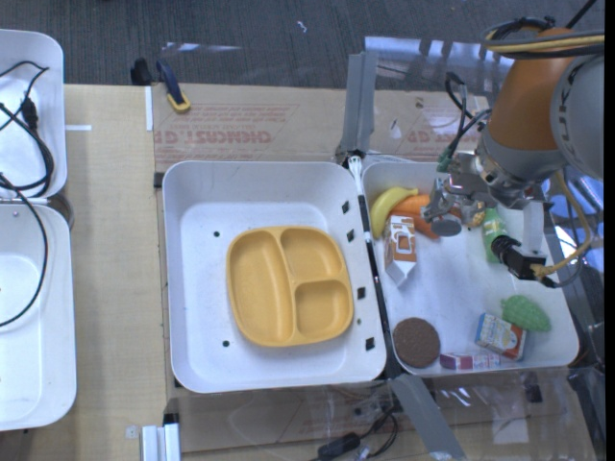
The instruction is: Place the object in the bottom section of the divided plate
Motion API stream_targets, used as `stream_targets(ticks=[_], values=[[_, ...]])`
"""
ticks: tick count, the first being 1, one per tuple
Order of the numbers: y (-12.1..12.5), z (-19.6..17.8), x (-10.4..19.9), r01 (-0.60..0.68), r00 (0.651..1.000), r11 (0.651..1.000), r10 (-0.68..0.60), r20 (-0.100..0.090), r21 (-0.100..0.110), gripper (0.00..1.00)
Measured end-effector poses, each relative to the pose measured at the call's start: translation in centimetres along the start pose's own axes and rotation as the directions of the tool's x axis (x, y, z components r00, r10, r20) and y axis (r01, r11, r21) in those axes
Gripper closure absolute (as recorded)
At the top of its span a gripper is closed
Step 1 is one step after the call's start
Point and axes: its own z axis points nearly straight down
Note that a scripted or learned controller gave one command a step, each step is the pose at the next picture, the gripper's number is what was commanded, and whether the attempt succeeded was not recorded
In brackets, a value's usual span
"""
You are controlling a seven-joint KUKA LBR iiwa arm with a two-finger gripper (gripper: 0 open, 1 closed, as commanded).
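The grey KUKA arm with its orange band [531,84] reaches in from the right side of the camera view and bends downward, its wrist pointing toward the bench. Black cables loop around the orange section and trail down the arm's right flank. Below the grey wrist housing sits the metallic two-finger gripper [448,211], low and tilted slightly toward the left. Its tip is small and partly hidden by the wrist body, so the set of the jaws cannot be made out.
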Motion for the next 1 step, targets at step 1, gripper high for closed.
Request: stream_targets(ticks=[1], values=[[-1.84, -0.55, 9.09, 0.212, 0.977, 0.977, -0.212, 0.0, 0.003, 1.0]])
